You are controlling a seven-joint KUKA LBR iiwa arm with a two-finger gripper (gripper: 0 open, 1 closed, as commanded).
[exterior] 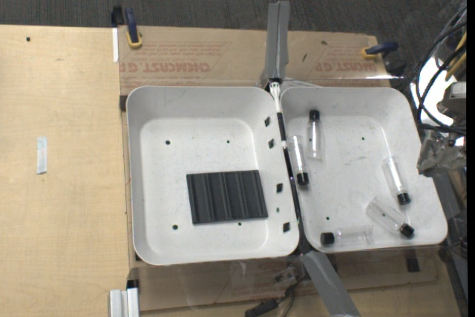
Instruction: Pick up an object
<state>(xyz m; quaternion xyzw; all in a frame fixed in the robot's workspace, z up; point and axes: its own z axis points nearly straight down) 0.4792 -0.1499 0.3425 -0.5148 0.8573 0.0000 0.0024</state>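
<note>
From my end the pick had not begun in any way I could see. The right bin (407, 99) held five clear tubes with black caps, all lying flat on its floor: one tube (314, 134) in the upper middle, a second tube (299, 159) lying along the divider just beside the left bin (136, 159), a third tube (394, 180) toward the right wall, a fourth tube (389, 219) in the lower right corner, and a fifth tube (346, 237) along the bottom wall, near the fourth. The left bin carried a single dark ribbed block (226, 197), flat in its lower middle and apart from the walls. What I took for the gripper (436, 154) sat at the right edge of the frame, outside the right bin's rim, half lost among cables; I could not tell its state, and I saw nothing carried in it. It was closest to the third tube, though apart from it. So I judged the task as barely under way: every candidate was down in a bin and untouched, and the whole job remained, meaning reaching over a bin, coming down on one item, closing on it and lifting it off the floor. The tubes near the right wall looked like the shortest reach, but round and likely to roll.
</note>
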